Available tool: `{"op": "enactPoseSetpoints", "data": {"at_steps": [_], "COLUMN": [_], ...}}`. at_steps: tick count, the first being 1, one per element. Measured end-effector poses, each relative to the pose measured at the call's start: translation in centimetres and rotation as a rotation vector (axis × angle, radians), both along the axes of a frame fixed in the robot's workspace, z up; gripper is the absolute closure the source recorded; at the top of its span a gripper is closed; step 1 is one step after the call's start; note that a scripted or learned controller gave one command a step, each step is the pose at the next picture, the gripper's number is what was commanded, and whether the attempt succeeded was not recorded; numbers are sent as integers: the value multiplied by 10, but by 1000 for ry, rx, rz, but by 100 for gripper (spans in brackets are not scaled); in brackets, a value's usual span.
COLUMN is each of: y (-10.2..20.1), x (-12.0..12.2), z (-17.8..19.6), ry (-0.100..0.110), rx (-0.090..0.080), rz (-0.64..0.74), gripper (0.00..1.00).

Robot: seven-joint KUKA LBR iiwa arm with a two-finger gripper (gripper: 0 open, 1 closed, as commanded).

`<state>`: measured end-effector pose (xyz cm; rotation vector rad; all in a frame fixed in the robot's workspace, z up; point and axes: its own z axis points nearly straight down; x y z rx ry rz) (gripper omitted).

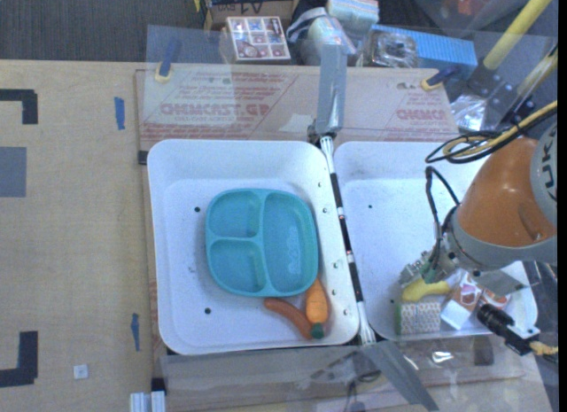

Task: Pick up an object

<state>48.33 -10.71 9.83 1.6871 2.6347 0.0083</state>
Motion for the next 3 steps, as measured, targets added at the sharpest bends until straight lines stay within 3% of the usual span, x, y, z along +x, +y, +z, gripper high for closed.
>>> {"op": "enactPoseSetpoints", "data": {"at_steps": [1, 2, 3], "y": [96, 54, 54], "x": [9, -3, -3], "z": [86, 143, 143], "ry": [13, 10, 10], "rx": [4, 0, 0], "rz": [-159, 108, 109], "gripper": [100, 100, 0]}}
